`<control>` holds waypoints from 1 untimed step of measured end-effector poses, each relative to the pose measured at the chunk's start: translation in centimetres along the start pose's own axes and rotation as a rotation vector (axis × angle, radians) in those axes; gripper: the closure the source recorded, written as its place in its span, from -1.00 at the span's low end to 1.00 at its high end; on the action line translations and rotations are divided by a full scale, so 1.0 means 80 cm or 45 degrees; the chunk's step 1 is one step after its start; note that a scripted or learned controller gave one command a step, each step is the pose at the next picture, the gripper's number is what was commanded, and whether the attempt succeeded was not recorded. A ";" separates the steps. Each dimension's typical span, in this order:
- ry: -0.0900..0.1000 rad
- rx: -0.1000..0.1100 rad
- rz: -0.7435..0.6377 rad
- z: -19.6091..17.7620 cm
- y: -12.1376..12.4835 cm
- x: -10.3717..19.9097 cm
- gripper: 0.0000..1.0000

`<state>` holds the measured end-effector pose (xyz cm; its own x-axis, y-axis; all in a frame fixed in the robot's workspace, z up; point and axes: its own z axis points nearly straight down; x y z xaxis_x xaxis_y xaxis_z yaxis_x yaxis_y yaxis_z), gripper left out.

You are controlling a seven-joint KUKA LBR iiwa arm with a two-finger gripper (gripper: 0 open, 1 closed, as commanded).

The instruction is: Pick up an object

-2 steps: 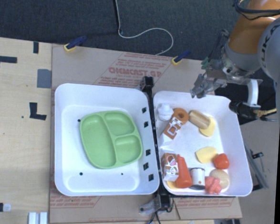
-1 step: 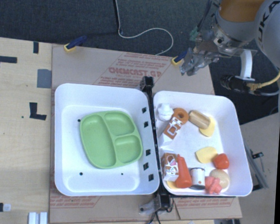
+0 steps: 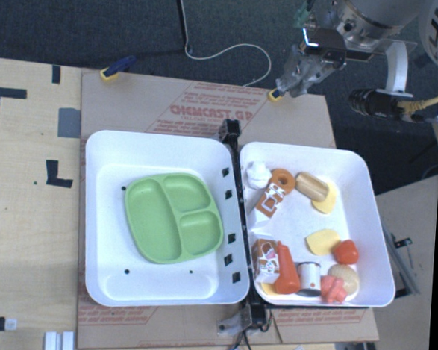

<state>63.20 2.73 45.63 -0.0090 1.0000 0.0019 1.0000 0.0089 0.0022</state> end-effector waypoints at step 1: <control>-0.005 0.020 0.013 0.066 -0.073 -0.042 1.00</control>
<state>57.44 -0.66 40.32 0.0015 1.0000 -0.0018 0.9999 -0.0016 -0.0132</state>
